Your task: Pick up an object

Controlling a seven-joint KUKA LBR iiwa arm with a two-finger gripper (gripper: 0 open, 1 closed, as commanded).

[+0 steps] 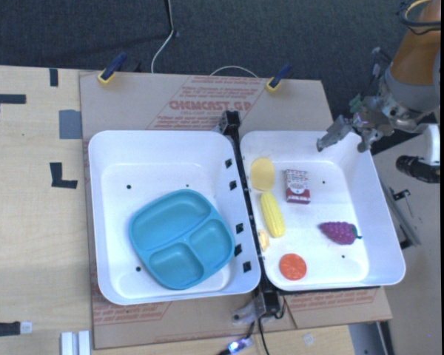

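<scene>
Robotics lab: clamped cardboard base (207,106), taped bench markers (4,106), cables (163,21).

Even, diffuse light from overhead fills the scene; both white bins (103,220) read bright, close to washed out on their floors, with only soft, short shadows under the blue tray (181,239) and the small items. The dark cloth (74,21) behind the worktop stays dim and grainy. Focus is moderate throughout, edges slightly soft; the arm (418,58) looks mildly blurred. No strong glare or edge distortion shows.
</scene>
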